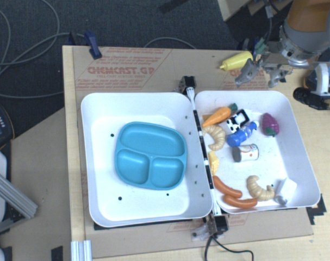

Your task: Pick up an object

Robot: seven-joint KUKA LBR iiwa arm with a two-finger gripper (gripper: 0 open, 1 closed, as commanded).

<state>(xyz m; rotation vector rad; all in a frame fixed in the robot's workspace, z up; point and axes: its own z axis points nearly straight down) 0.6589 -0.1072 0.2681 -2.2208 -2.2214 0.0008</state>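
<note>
bench (126, 69) first: brown board, two white bins side by side. left bin (99, 113) carrying a blue divided plate (150, 155); right bin (295, 145) crowded with small toy food. arm (311, 15) reaching in at upper right, orange band over grey wrist, end effector (261, 75) hanging above the bench just beyond the right bin's far rim, not yet over any item.

judged step in hand: approach, choosing and lining up on one piece before descending. best done by swinging in over the right bin and picking something standing apart, so as to avoid pinching two things together. purple piece (270, 124) near the far right wall sitting well clear of the rest, closest to the end effector, likely the easiest target. orange carrot (216, 116) lying against the divider, awkward for a finger on that side. blue figure (241, 135) touching a black and white toy (238, 121), so a cluttered grip there. sausages (232, 194) and a tan curled piece (260, 188) at the near edge, long and low, better taken across the narrow width. worth descending straight down and closing only once low around the chosen piece.

end effector: two grey fingers (246, 76) splayed apart, released, nothing between them and touching nothing. yellow toy (235, 61) lying on the bench just beside it, outside the bins
</note>
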